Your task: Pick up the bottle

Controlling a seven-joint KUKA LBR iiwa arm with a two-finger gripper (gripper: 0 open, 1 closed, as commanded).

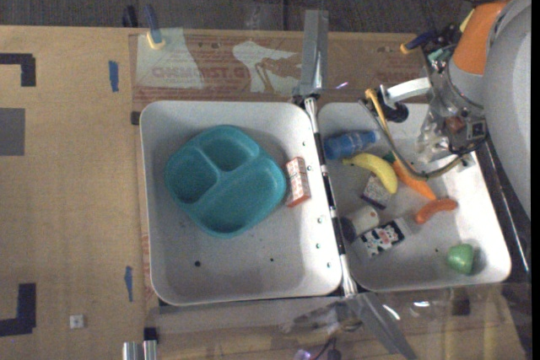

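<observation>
The bottle (348, 143) is blue and lies on its side at the top left of the right bin (494, 270), its cap end pointing right. A yellow banana (377, 171) lies just below it, touching or nearly so. My gripper (432, 146) hangs over the upper right part of the same bin, roughly a bottle's length to the right of the bottle. The grey arm with its orange band (472, 42) comes in from the top right, and nothing is seen held in the gripper.
The right bin also holds two orange carrot-like pieces (413, 180) (434, 208), a green object (461, 259), a black-and-white carton (384, 238) and small dark items (375, 191). In the left bin (160, 265) sit a teal divided plate (224, 179) and a small red box (297, 181).
</observation>
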